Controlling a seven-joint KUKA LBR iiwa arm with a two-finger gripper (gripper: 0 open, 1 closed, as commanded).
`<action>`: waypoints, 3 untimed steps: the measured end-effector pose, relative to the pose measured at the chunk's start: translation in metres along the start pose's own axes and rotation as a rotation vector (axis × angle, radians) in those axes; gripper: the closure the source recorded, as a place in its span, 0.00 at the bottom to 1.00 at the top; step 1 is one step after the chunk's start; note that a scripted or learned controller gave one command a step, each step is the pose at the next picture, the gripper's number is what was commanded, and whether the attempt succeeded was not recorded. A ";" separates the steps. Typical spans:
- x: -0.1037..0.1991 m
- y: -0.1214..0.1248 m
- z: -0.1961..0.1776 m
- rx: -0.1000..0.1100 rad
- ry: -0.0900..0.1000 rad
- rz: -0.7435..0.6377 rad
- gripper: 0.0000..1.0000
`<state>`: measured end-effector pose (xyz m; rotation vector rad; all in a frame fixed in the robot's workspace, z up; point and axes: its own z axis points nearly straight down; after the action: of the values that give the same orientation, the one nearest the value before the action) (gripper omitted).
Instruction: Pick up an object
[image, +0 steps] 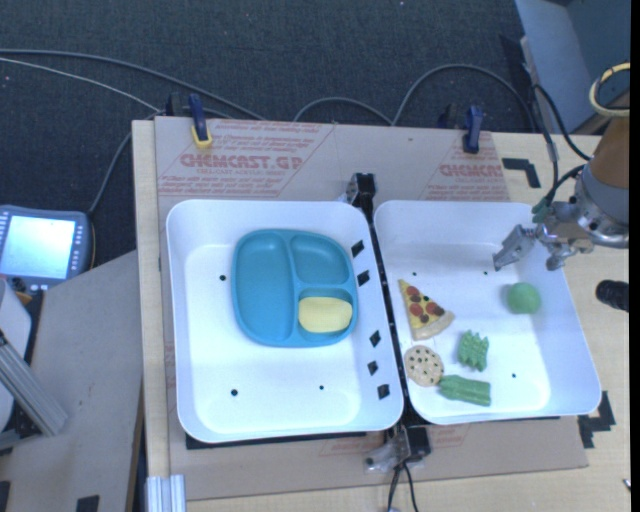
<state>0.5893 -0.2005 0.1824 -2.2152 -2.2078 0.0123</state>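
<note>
In the right bin (455, 232) lie a pizza slice (424, 309), a round cookie (424, 366), a green leafy piece (473, 349), a green pickle-like piece (465, 390) and a green ball (522, 297). My gripper (531, 251) hangs over the right bin's far right part, just above and beyond the green ball. Its two fingers (508, 251) are spread apart with nothing between them.
The left bin (200, 330) holds a blue divided tray (262, 290) with a yellow object (325, 314) in its near right compartment. Black clips run along the divider between the bins. Clamps hold the board at the back edge.
</note>
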 end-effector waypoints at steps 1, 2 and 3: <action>0.001 0.003 -0.009 -0.015 -0.003 -0.004 0.00; 0.009 -0.001 0.038 -0.009 -0.001 -0.004 0.00; 0.009 -0.001 0.091 -0.011 -0.002 -0.004 0.00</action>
<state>0.5874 -0.1910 0.0918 -2.2173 -2.2185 0.0029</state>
